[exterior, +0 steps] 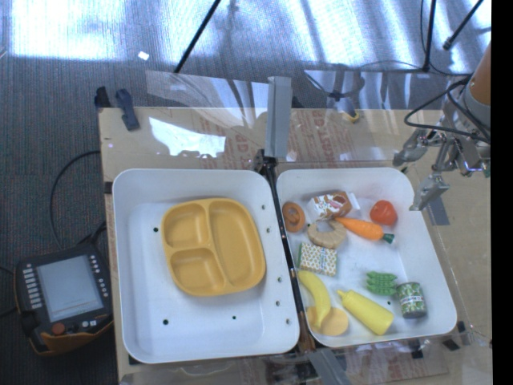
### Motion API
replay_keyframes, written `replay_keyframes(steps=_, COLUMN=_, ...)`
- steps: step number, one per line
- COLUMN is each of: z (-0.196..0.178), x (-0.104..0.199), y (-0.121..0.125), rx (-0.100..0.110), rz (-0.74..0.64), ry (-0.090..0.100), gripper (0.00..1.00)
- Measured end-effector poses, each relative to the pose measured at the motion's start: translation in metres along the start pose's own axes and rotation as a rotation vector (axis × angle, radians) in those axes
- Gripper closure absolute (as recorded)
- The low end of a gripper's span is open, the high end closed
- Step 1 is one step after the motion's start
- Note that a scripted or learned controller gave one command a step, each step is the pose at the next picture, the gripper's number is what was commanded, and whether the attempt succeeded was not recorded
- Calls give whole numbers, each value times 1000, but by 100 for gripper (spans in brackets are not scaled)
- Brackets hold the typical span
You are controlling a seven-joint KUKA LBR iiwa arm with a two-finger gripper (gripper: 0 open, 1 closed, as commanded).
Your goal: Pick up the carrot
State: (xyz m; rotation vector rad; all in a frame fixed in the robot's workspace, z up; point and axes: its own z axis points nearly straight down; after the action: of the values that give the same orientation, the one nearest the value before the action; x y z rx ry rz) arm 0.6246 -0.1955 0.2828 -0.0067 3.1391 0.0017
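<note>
Dark grey carpet floor [48, 95], bright striped sunlight patch [72, 22] at 11 o'clock. Black tripod legs [200, 26] at 12, more stand legs [461, 14] at 1. Teach pendant [64, 295] on floor at 8.
</note>
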Motion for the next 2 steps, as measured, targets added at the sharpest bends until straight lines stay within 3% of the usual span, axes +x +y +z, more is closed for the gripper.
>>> replay_keyframes(steps=1, z=134, x=-12, y=16, rx=-6, rz=-171, ry=13, gripper=0)
replay_keyframes(steps=2, z=180, x=5, y=21, rx=2, rz=-302, ry=-4, gripper=0)
